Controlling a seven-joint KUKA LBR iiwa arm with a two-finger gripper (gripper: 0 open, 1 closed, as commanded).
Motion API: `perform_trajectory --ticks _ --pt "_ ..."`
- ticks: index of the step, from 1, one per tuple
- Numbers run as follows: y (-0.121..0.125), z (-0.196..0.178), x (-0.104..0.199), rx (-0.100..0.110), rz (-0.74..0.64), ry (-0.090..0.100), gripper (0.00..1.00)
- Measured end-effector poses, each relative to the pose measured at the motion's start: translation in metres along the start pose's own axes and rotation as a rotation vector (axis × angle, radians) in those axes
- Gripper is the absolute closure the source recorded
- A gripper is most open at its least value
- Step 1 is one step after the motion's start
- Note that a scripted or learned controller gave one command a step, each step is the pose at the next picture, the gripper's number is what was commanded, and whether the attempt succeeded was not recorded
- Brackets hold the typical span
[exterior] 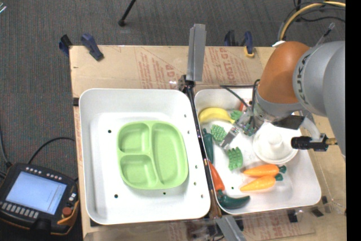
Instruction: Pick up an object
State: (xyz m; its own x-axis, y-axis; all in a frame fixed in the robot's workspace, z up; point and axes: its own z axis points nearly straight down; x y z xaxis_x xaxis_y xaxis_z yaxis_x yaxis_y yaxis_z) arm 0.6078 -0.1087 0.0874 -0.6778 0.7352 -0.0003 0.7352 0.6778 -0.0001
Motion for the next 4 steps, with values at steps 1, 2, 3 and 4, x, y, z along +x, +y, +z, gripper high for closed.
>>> perform_trajectory --ticks 1,2,3,4 --pt "-0.056 0.001 0.070 0.002 0.045 0.004 0.00" --pt "-0.012 0.001 0.044 0.000 -0.044 0.002 0.00" --pt "-0.049 0.001 0.060 0.002 0.044 0.003 0.00" --pt "-0.048 -0.009 0.060 0.002 0.038 0.004 1.00"
